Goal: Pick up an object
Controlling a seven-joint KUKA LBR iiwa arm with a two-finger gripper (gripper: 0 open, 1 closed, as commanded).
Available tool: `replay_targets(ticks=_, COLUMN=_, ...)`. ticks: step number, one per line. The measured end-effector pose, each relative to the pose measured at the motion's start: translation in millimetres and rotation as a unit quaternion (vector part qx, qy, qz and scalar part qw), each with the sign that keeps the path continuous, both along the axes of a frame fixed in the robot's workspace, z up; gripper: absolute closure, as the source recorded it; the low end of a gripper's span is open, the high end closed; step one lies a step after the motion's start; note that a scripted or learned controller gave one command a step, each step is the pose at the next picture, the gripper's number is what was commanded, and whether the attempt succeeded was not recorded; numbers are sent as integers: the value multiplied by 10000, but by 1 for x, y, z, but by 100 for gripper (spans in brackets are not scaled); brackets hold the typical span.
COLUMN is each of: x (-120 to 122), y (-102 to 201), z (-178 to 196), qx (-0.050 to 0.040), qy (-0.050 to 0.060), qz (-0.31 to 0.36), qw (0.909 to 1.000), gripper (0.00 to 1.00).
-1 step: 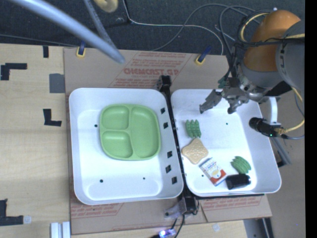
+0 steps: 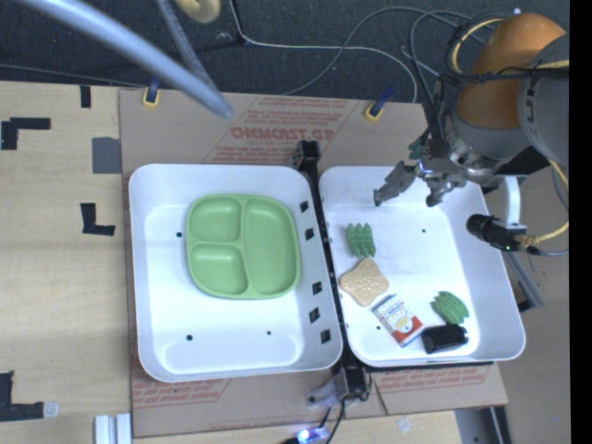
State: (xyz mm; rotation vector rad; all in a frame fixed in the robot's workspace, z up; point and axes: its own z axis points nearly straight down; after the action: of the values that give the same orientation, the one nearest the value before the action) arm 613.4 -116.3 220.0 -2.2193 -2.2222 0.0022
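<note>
Overhead, the gripper (image 2: pixel 410 186) hovers jaws spread and empty at the right bin's (image 2: pixel 481 276) far edge, approach under way; next it must descend onto the nearby green ridged piece (image 2: pixel 361 240)

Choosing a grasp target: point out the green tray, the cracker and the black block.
green tray (image 2: pixel 244 246), camera view, centre divider
cracker (image 2: pixel 363 281), camera view, top face
black block (image 2: pixel 444 339), camera view, top middle
</note>
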Motion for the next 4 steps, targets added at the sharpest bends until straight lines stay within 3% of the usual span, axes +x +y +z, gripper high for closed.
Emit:
replay_targets(ticks=3, x=-7, y=-9, z=-136, qx=0, qy=-12, qz=2, qw=10000, gripper=0)
replay_targets(ticks=4, x=-7, y=-9, z=-124, qx=-5, qy=-18, qz=8, qw=10000, gripper=100)
